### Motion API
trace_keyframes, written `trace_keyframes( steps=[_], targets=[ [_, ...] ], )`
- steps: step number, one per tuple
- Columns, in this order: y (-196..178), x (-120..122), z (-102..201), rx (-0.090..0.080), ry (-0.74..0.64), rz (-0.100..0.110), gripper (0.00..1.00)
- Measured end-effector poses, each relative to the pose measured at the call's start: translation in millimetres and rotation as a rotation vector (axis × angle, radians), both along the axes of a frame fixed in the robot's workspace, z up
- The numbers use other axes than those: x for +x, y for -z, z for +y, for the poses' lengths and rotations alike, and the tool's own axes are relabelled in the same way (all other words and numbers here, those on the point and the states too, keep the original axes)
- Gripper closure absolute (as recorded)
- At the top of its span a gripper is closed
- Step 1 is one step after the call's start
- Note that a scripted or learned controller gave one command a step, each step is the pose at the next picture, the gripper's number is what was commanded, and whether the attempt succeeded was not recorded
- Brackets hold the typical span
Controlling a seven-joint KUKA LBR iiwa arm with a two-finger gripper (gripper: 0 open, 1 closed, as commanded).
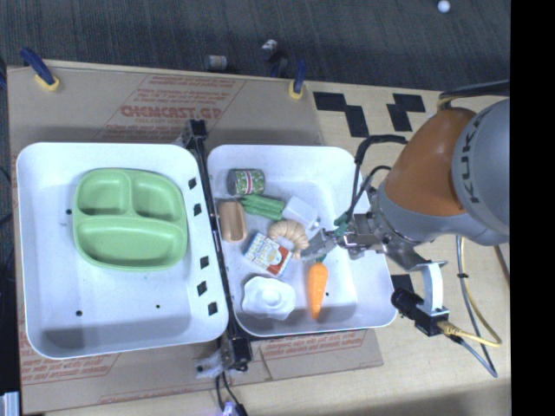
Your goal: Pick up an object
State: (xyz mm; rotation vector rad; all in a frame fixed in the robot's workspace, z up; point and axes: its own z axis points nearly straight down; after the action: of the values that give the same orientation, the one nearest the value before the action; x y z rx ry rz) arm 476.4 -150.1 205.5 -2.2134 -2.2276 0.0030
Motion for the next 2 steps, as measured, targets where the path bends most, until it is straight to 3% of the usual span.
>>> trace_keyframes(
  steps=[2],
  targets=[
    [0.0, 0.0, 0.0, 0.000, 0.000, 0.000, 0.00]
  ],
)
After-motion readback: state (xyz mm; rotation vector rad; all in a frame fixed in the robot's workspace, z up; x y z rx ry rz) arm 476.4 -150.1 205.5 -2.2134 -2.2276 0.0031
